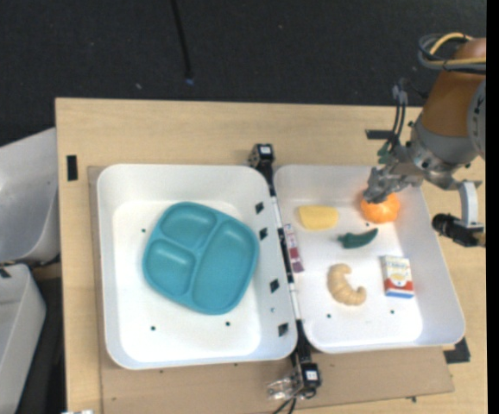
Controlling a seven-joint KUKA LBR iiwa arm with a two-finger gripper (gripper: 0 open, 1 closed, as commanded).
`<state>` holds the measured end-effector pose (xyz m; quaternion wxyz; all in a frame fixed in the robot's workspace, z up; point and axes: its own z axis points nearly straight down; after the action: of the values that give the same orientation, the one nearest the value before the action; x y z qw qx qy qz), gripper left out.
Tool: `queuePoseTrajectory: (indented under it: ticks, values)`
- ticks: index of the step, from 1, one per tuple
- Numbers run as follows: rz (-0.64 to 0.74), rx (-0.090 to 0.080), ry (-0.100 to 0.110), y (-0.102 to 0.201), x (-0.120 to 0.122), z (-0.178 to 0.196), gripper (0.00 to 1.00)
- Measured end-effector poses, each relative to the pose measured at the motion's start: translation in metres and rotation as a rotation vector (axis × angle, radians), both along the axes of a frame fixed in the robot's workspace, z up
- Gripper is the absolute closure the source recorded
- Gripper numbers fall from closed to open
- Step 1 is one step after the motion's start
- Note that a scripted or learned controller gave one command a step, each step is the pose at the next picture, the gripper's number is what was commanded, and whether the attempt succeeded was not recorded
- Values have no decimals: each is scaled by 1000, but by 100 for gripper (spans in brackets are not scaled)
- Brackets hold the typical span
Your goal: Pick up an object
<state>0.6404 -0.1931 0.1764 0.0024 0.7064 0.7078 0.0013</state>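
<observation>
Croissant (347,285) low in the right bin (435,317), arm slanting down from the right, fingers (382,185) on the orange (381,210), their state untellable

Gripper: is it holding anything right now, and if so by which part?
Cannot be told. The gripper is down on the top of the orange fruit in the right bin, but its hold is not visible.

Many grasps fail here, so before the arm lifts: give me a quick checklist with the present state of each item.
1. Gripper sits over a target, the orange fruit: ok.
2. Fruit visibly between the fingers: cannot tell, the gripper hides its top.
3. Neighbours apart from the fruit: ok for the yellow block; the green piece lies close below.
4. Fruit clear of the right bin wall: ok.
5. Blue plate in the other bin, out of the way: ok.
</observation>
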Motion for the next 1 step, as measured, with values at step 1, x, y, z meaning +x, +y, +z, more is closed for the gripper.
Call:
queuePoseTrajectory:
  ticks: [1]
  values:
    - [3, -1, 4, -5, -1, 61, 100]
